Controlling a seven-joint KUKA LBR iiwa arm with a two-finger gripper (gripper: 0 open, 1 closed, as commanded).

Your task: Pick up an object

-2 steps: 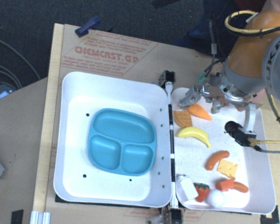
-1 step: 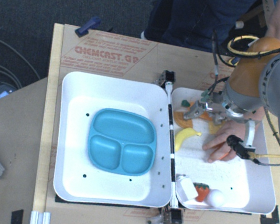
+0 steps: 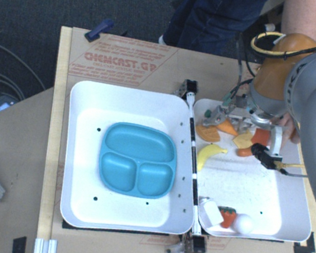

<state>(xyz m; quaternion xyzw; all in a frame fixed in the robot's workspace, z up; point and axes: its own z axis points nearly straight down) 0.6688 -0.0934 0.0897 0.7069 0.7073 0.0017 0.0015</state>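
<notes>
My gripper point(image 3: 238, 118) is low over the far end of the right bin point(image 3: 256, 187), among a cluster of toy food. Under and around it lie an orange slice point(image 3: 208, 132), an orange wedge point(image 3: 228, 127), a tan piece point(image 3: 244, 141) and a red piece point(image 3: 261, 136). A yellow banana point(image 3: 210, 154) lies just in front of them, by the bin's left wall. The wrist hides how the gripper stands against these pieces. Nothing is seen lifted off the bin floor.
The left bin point(image 3: 83, 140) holds a blue divided plate point(image 3: 138, 160). At the right bin's near-left corner sit a white block point(image 3: 210, 211), a red and green toy point(image 3: 227, 216) and a white egg point(image 3: 244, 224). A person stands behind the bench.
</notes>
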